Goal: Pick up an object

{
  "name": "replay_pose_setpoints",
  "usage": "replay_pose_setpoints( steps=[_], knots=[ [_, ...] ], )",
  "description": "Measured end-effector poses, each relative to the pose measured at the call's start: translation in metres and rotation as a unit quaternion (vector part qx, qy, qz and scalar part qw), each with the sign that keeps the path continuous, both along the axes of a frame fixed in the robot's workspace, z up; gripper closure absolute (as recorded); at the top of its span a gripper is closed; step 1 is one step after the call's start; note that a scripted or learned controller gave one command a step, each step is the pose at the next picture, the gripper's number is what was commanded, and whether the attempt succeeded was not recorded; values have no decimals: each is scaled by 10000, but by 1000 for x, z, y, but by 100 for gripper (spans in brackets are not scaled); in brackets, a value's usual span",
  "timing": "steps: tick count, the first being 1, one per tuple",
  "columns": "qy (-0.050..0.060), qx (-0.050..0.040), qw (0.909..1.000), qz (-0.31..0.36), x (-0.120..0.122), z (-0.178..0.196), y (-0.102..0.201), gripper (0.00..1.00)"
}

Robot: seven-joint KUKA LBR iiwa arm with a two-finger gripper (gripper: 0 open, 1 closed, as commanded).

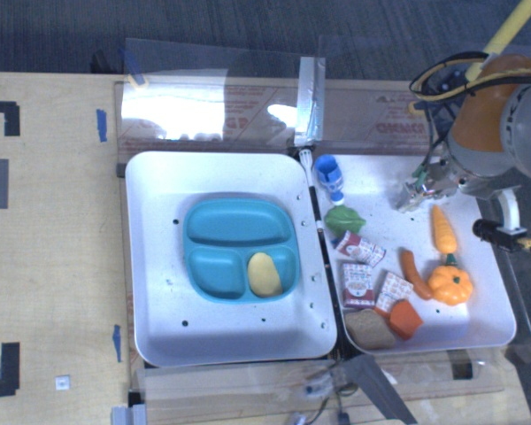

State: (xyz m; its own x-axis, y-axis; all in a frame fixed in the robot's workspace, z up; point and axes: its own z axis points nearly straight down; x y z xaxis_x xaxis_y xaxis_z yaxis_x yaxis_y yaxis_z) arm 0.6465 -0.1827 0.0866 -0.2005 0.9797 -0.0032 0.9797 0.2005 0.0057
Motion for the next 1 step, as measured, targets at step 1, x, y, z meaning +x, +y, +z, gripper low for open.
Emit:
replay_pose_setpoints(
  steps=[1],
  knots=[
    [-2,-10,9993,380,-10,25,-34,100]
  ],
)
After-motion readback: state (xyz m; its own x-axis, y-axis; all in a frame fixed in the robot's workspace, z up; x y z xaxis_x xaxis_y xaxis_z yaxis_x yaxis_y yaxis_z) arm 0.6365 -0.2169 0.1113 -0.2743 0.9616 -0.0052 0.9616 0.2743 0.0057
